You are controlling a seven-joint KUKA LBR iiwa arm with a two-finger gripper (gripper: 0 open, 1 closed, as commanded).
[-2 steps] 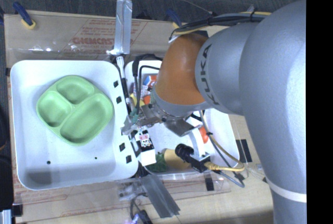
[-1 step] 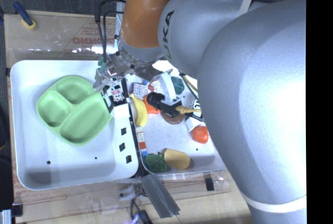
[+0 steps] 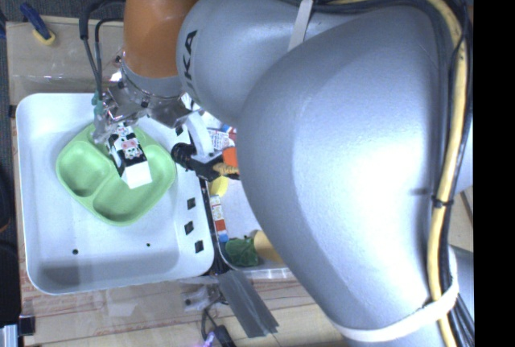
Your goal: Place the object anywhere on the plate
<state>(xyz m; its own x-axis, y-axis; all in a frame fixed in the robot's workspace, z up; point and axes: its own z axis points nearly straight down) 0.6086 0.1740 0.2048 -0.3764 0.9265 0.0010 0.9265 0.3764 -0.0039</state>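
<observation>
Left bin: shallow, white, rounded corners, sitting on the wooden tabletop. A light green plate lies in its upper half, divided into compartments by low ridges.

Arm: grey, very large in the frame, reaching in from the right; the orange band sits above the wrist, directly over the upper edge of the left bin. Black and yellow cables run along its upper side.

Hand: pointing down over the plate's upper right part. Metal fittings and small wires crowd the wrist, so I cannot tell how far apart it stands or whether it has hold of anything.

Object: a small card or packet, white with a dark printed patch at its upper end (print too small to read). It lies just below the hand, over the plate's right-hand compartment; contact with the hand cannot be judged.

Right bin: mostly hidden under the arm. A few things show at its left edge: something orange, something yellow, something green.

A blue-and-yellow item lies at the tabletop's upper left corner.
</observation>
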